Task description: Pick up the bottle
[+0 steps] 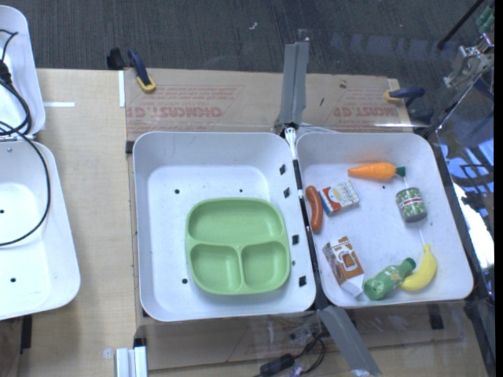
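Tool state: whether it is apart or together cannot be told from this overhead view of a table [86, 116] with two white bins side by side.

The bottle [387, 280] lies on its side near the front edge of the right bin [369, 226]. It is small and green, and its narrow neck points up and to the right. A banana [420, 270] curves just beside the neck, seemingly touching it. A carton [343, 261] lies close against the fat end on the left.

Farther back in that bin are a carrot [373, 171], a can [410, 205], a small box [340, 197] and a sausage [315, 209] along the left wall. The left bin [165, 171] holds a green divided plate [238, 246].

The bottle looks like a light, stiff plastic toy with a smooth, rounded skin, so it may roll or slip if pinched off-centre. The best hold is probably across the wide body, closing from the front and back sides, where neither neighbour blocks the way. The neck is thinner and crowded by the banana. A light object like this could also be nudged aside on approach.
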Motion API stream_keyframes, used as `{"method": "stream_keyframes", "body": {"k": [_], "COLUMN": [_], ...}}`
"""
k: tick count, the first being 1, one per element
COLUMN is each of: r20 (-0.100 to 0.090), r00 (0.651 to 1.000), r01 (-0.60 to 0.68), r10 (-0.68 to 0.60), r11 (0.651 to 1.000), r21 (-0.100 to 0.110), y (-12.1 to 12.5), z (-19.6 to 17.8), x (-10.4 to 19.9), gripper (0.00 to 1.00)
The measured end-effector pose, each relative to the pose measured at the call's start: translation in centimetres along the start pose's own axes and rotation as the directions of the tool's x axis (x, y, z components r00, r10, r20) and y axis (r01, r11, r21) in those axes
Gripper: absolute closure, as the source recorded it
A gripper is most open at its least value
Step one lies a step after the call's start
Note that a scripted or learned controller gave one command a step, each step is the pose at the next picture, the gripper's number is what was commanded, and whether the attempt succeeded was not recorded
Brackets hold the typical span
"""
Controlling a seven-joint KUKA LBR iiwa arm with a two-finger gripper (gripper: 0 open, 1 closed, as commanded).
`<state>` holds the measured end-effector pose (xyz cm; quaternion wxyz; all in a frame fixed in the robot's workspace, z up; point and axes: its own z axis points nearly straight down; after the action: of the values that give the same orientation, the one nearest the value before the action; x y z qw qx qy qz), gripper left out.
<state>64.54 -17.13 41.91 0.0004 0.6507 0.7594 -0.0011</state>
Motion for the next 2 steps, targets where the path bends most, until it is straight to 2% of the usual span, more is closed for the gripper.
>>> {"method": "stream_keyframes", "body": {"k": [1, 2], "r20": [-0.001, -0.001], "r00": [0.929, 0.951], "r01": [0.371, 0.308], "r10": [-0.371, -0.308], "r11": [0.929, 0.951], "r21": [-0.001, -0.001], "y": [-2.5, -4.3], "z": [14.6, 20.2], "x": [-2.1, -3.3], "gripper": [1.0, 1.0]}}
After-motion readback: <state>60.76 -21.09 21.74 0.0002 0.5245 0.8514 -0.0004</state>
